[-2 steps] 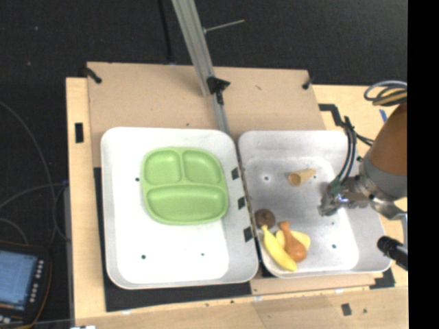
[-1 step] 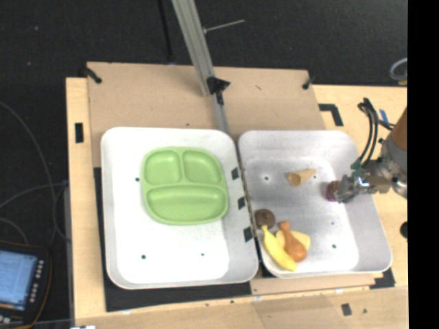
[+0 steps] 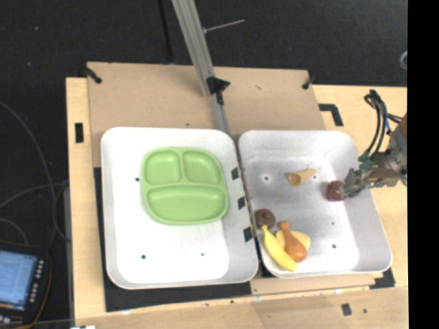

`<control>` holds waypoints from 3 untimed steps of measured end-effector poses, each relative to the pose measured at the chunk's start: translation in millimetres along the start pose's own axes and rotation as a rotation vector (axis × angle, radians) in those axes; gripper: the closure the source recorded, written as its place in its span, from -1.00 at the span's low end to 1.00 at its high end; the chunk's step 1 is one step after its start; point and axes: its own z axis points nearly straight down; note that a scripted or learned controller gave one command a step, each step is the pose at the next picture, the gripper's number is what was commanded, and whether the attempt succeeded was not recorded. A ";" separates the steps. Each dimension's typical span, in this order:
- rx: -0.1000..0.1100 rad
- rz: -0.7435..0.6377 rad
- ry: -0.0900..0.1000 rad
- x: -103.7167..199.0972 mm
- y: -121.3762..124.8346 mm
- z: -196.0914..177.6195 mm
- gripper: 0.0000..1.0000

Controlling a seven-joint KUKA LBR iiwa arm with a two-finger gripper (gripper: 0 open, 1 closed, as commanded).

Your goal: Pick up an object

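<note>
While we cannot tell the gripper [image 3: 351, 184] state, the purple object [image 3: 334, 191] lies touching its tip; a small sideways push could roll it away from us.

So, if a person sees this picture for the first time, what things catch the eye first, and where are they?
The bright green divided plate stands out most; it lies in the left bin. Next comes the colourful pile at the near edge of the right bin: a yellow banana with an orange piece on it. At that bin's right side, the gripper sits right beside a small purple object.
</note>
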 end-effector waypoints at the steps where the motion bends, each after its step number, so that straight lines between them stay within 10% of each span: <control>1: 0.003 -0.003 0.002 45.8 11.0 12.1 1.00; 3: 0.004 -0.003 0.002 145.9 38.3 12.2 1.00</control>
